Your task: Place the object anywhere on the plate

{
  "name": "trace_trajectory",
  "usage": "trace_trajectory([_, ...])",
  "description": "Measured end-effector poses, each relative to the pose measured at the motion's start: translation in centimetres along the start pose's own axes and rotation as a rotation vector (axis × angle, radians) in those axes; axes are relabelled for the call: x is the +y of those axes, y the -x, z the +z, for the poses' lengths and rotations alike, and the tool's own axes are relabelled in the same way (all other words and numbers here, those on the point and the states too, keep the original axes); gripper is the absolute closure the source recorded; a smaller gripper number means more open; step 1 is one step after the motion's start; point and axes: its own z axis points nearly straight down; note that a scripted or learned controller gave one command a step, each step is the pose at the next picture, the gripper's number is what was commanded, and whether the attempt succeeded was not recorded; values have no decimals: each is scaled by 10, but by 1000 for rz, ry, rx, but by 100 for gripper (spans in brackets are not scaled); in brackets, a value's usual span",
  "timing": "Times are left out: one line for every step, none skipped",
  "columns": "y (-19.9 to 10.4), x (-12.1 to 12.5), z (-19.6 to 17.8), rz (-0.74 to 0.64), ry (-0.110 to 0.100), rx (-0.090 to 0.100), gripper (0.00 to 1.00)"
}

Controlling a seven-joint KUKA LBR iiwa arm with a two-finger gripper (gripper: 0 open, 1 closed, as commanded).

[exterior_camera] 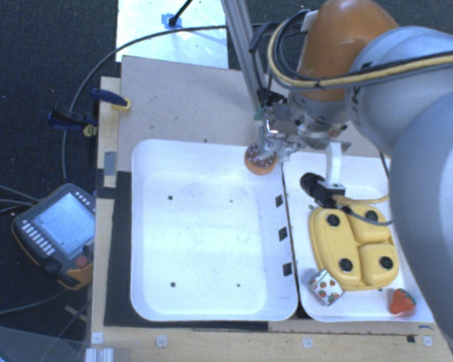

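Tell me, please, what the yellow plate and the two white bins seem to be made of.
Yellow plate: probably moulded plastic, smooth and slightly glossy, with rounded compartments in one even colour. Left bin and right bin: likely thin formed plastic, matte white, with soft rounded rims and corners. The picture cannot confirm either material.

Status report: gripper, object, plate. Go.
Gripper at left bin's far right corner, brown round object at its tip; grasp unconfirmed. Yellow divided plate in right bin, beside a die.
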Motion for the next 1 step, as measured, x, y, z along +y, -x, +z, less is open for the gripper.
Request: trace_trajectory([-46, 10, 20, 0, 0, 0, 100])
